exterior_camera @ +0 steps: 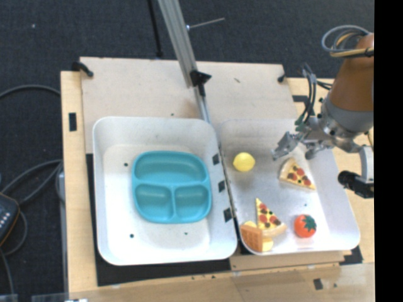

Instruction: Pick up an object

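The end effector (296, 142) hangs over the far part of the right bin (334, 187). Its two fingers (283, 146) are spread apart, and nothing sits between them. It is released.

Just below the end effector, a little toward the front of the bin, lies a pizza slice (296, 174). It is near the fingers, but I cannot tell if it touches them. To the left of the end effector sits a small lemon (244, 162), a bit apart from it. Farther toward the front of the bin from the end effector lies a second slice (267, 215) of pizza. Right beside that slice, on its front left, is a waffle (257, 236), touching it. A red tomato (305, 225) sits at the front too, to the right of the second slice and well apart from the end effector.

Far to the left of the end effector is the left bin (113, 137). A blue tray (170, 186) with three parts lies flat in it.

Both bins rest on the counter (145, 83). A metal pole (178, 33) leans up from the back of the counter, up and to the left of the end effector. The arm (352, 87) comes in from the right, with an orange band above the grey wrist.
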`<state>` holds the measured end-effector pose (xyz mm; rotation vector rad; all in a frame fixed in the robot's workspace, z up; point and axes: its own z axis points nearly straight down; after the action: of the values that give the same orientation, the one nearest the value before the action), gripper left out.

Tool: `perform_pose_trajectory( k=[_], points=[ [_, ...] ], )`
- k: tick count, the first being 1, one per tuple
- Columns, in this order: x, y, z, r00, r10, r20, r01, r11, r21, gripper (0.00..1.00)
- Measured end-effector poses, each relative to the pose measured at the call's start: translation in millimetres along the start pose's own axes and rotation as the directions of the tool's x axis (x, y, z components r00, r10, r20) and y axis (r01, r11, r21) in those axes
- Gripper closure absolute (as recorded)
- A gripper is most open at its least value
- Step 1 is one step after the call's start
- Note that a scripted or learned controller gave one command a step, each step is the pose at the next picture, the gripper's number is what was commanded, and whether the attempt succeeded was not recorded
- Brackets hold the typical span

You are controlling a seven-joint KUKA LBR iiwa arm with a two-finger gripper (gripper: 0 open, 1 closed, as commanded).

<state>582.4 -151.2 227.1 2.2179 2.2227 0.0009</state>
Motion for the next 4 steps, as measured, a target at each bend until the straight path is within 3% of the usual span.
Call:
perform_pose_trajectory(
  k=[1,3,4],
  points=[
    [0,0,0,1.000,0.001,0.000,-0.001,1.000,0.000,0.00],
    [15,3,118,1.000,0.002,-0.001,-0.002,1.000,0.007,0.00],
    [14,3,126,1.000,0.005,0.001,-0.005,1.000,0.002,0.00]
  ],
)
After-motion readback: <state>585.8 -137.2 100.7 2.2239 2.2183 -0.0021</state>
